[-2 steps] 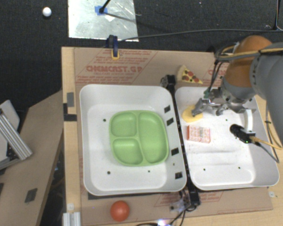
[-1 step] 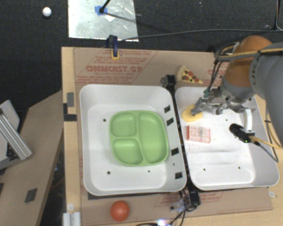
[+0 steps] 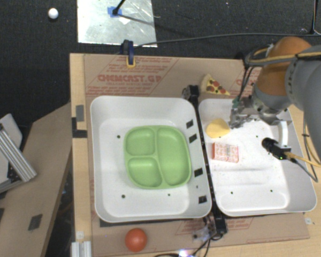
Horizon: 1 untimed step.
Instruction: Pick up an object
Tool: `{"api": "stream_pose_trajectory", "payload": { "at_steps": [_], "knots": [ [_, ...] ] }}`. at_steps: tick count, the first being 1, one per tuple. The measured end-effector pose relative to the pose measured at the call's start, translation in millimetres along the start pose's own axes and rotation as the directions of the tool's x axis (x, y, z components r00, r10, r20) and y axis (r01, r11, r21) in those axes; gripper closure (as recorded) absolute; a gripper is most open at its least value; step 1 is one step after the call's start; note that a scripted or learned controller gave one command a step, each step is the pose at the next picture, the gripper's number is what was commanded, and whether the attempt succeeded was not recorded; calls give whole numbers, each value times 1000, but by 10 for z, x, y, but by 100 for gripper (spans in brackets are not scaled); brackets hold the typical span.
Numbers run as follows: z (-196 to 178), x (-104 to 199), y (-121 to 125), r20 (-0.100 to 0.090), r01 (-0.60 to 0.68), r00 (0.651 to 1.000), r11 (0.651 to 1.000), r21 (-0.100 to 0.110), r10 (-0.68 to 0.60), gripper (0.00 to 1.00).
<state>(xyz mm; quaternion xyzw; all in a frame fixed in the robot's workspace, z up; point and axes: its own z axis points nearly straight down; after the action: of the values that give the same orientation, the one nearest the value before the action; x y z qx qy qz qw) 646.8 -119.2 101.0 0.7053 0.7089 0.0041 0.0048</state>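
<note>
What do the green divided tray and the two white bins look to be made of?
Green divided tray: likely molded plastic, matte to semi-gloss, judging by its uniform colour and soft rounded compartment edges. Left bin and right bin: apparently thin formed plastic, smooth and white, with rounded corners and a faint sheen; the exact material is uncertain.

Grey arm (image 3: 305,84) enters from right, orange band (image 3: 281,50) sitting above the wrist, up and right of the gripper (image 3: 236,116). Wrist bends down and left toward it. Gripper points down, low over the bin floor. Cables run along the arm above the gripper.
</note>
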Motion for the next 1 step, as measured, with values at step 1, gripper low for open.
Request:
{"api": "stream_pose_trajectory", "payload": {
  "at_steps": [1],
  "knots": [
    [-441, -12, 37, 0, -1, 1000, 1000, 6, 1, 100]
  ]
}}
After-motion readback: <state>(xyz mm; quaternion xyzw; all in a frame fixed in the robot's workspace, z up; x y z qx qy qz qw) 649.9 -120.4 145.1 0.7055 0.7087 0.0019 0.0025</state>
